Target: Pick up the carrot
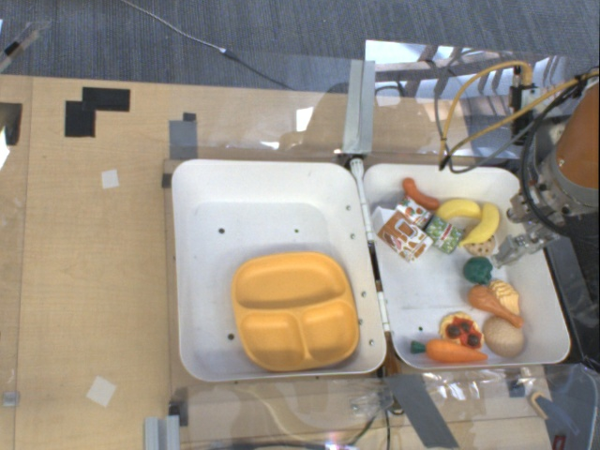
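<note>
The carrot [456, 352] is orange with a small green end and lies flat along the front wall of the right bin [412, 293], near its front edge. My gripper [521, 245] hangs at the right side of that bin, above its right wall, well behind the carrot and to its right. Nothing is visibly held by it. Between the gripper and the carrot lie a dark green vegetable [478, 270], a drumstick [493, 304] and a beige round piece [504, 337].
The right bin also holds a red sausage [420, 195], a banana [474, 216], a brown-and-white box [405, 233], a small green carton [446, 235] and a pizza slice [459, 327]. A yellow divided plate [294, 309] sits in the left bin [202, 251]. Cables [487, 82] run behind the bins.
</note>
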You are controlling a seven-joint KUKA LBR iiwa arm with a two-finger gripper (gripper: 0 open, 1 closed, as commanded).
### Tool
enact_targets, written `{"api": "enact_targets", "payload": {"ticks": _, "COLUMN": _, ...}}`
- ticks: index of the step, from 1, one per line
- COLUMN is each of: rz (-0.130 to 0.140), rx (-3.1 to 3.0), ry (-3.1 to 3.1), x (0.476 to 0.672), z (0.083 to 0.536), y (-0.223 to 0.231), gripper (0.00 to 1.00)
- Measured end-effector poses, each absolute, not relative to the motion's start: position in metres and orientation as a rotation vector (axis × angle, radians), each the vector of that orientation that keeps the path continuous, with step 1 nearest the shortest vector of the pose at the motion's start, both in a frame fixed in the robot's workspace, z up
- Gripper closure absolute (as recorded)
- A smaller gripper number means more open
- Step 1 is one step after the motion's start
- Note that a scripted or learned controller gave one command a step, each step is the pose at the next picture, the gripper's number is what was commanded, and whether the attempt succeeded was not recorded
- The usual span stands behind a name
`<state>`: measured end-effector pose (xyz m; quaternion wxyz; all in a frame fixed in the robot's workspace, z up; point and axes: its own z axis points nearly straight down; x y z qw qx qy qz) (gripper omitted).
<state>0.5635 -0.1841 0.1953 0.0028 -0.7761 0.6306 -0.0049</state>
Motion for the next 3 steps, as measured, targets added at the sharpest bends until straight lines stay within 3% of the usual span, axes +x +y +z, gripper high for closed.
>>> {"api": "enact_targets", "payload": {"ticks": 1, "rz": 0.009, "rx": -2.528, "ry": 1.862, "x": 0.517, "z": 0.114, "y": -0.169, "gripper": 1.00}}
{"api": "enact_targets", "payload": {"ticks": 2, "rz": -0.010, "rx": -2.649, "ry": 1.673, "x": 0.557, "z": 0.181, "y": -0.100, "gripper": 1.00}}
{"api": "enact_targets", "payload": {"ticks": 3, "rz": -0.001, "rx": -2.772, "ry": 1.473, "x": 0.496, "z": 0.118, "y": -0.141, "gripper": 1.00}}
